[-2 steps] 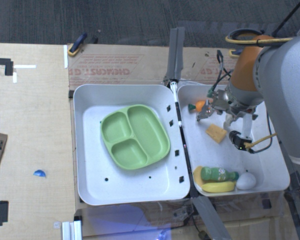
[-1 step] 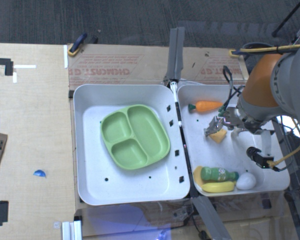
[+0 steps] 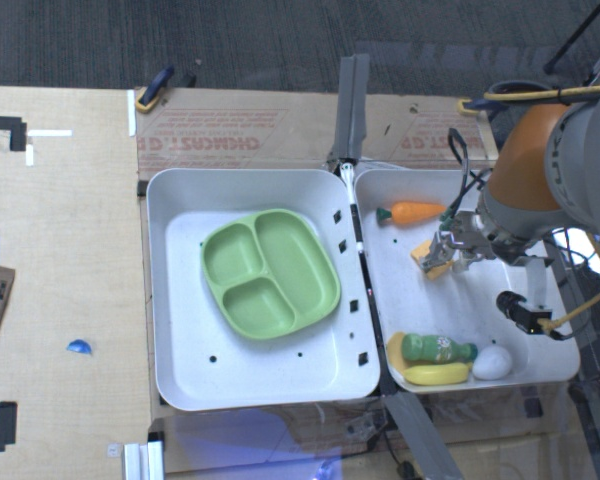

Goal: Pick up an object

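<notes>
Yellow and small, a block point(image 3: 423, 256) sits in the right bin point(image 3: 540, 368), right at the tips of the fingers point(image 3: 442, 258); I cannot tell if they pinch it. A carrot point(image 3: 416, 213) lies just behind. A green bottle point(image 3: 437, 348), banana point(image 3: 438, 373) and white ball point(image 3: 492, 363) sit at the front. The left bin point(image 3: 170, 268) holds a green tray point(image 3: 270, 273). Cardboard point(image 3: 220, 128) on the counter point(image 3: 60, 268) shows red writing, upside down.

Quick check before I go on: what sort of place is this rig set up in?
Most likely a lab test bench for robot picking, not a kitchen. Two white bins sit on cardboard beside a plywood top, holding toy food such as a carrot and a green divided plate, with the gripper lowered into the right bin.
</notes>
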{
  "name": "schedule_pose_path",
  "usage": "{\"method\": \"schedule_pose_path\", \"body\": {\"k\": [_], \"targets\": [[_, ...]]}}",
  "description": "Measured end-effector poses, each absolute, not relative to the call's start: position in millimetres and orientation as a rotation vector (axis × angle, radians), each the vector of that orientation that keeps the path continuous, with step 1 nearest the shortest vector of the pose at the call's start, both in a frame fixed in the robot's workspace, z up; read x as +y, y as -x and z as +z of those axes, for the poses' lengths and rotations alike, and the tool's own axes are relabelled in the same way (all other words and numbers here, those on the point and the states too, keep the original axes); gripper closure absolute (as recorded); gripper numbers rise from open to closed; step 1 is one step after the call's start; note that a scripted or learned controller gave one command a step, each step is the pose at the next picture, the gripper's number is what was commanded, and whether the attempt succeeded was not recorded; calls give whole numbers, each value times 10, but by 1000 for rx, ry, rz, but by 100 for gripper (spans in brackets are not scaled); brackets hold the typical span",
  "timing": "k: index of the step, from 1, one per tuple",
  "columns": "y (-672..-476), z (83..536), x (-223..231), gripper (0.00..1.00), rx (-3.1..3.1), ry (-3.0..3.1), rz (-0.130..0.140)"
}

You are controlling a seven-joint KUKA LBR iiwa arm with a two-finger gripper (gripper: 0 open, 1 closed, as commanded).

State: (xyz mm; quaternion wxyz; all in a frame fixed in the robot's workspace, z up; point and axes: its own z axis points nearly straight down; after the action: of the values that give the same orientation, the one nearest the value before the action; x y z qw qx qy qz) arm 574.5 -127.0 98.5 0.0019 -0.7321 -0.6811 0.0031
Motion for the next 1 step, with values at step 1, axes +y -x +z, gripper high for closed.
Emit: {"method": "schedule_pose_path", "body": {"k": [1], "targets": [[-6259,1912,-367,100,-2031,2396,7]]}}
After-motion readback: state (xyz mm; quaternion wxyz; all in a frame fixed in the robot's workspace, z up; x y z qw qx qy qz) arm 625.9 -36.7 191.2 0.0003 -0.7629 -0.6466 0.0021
